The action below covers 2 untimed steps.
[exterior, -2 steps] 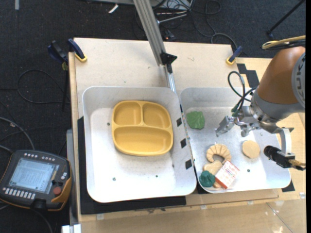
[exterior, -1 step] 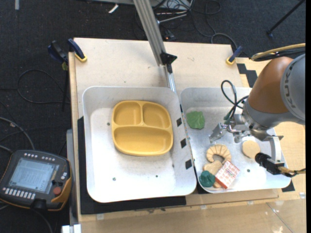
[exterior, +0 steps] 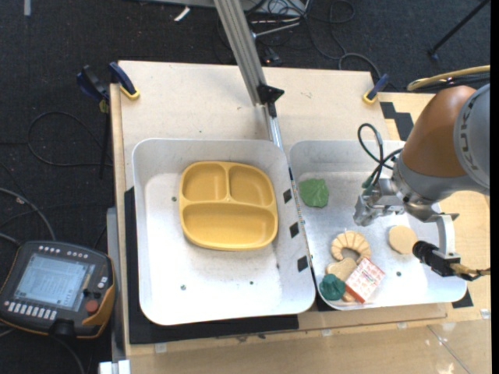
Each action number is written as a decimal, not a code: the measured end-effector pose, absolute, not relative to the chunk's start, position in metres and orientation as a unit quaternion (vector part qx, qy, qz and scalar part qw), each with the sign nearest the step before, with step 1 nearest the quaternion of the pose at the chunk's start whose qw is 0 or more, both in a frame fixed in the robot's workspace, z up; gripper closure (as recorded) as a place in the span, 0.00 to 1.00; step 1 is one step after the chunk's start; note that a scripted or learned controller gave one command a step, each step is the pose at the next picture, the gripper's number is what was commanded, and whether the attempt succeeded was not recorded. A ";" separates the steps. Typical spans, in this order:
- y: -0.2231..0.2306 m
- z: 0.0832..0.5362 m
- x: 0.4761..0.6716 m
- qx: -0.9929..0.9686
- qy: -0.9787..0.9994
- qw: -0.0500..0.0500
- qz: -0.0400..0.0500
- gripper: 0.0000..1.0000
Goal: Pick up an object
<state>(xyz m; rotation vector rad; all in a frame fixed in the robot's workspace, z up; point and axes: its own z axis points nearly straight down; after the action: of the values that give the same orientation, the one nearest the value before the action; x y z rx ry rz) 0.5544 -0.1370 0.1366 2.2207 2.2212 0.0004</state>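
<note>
The scene is evenly and brightly lit from above. Soft shadows are cast inside the white bins [exterior: 156, 287]. The dark floor [exterior: 54, 37] is rendered dim. Fine detail is slightly blurred throughout.

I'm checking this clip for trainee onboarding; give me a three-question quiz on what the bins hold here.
1. True or false: the yellow tray lies in the right bin.
2. Which item lies nearest the gripper? A) green lump B) red-and-white packet C) yellow tray
3. Fill in: the tray has ___ compartments.

Key: 1. False, it lies in the left bin. 2. A. 3. Three.
</note>
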 end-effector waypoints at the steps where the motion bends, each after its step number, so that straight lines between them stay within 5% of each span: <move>1: -0.135 0.181 0.561 0.706 0.708 0.002 0.001 1.00; 2: -0.137 0.244 0.567 0.706 0.708 0.003 0.002 1.00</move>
<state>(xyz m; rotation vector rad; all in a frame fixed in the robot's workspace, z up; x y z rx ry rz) 0.5670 -0.1365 0.2441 2.2130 2.2200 0.0058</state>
